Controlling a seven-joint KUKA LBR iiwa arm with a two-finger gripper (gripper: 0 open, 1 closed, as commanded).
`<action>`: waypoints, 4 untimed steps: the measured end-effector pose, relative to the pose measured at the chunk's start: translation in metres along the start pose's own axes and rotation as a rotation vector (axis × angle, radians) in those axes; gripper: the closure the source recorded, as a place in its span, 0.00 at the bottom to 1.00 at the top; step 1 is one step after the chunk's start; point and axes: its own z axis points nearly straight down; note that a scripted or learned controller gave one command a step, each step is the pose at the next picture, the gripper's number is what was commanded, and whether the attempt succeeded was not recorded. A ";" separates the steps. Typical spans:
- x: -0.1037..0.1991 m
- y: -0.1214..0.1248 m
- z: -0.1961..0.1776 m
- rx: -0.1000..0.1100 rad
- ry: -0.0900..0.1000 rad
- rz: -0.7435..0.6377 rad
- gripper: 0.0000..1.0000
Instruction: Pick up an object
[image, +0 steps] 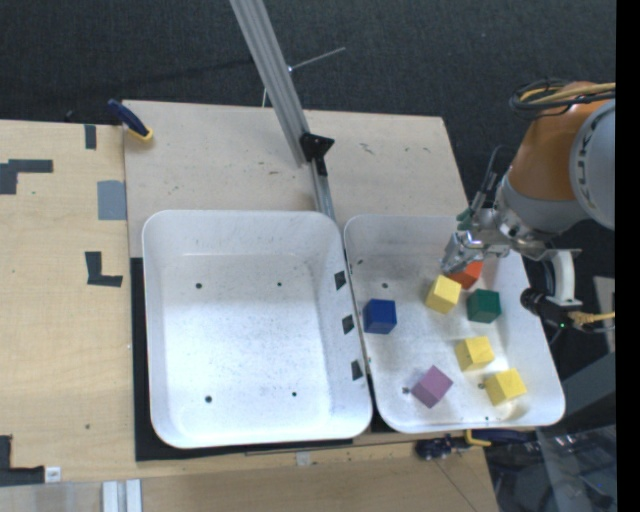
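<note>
In the right bin (400, 250) lie several small blocks. My gripper (468, 252) hangs over the bin's upper right part, directly above an orange block (468, 271) that is partly hidden beneath it. A yellow block (444, 293) touches the orange one on its lower left. To the right sits a green block (484, 305). A blue block (379, 316) rests near the bin's left wall. Further toward the front are a purple block (432, 385) and two more yellow blocks (475, 352) (505, 385).
The left bin (240, 330) stands beside the right one, sharing a middle rim. A slanted metal pole (285, 95) runs from the top down to the bins' junction. The arm's orange band (550, 150) and cables lie to the right.
</note>
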 end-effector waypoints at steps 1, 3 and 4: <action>0.000 0.001 -0.034 0.000 0.000 0.000 1.00; 0.110 -0.015 -0.045 0.005 0.002 -0.005 1.00; 0.161 -0.039 -0.055 0.005 0.003 -0.005 1.00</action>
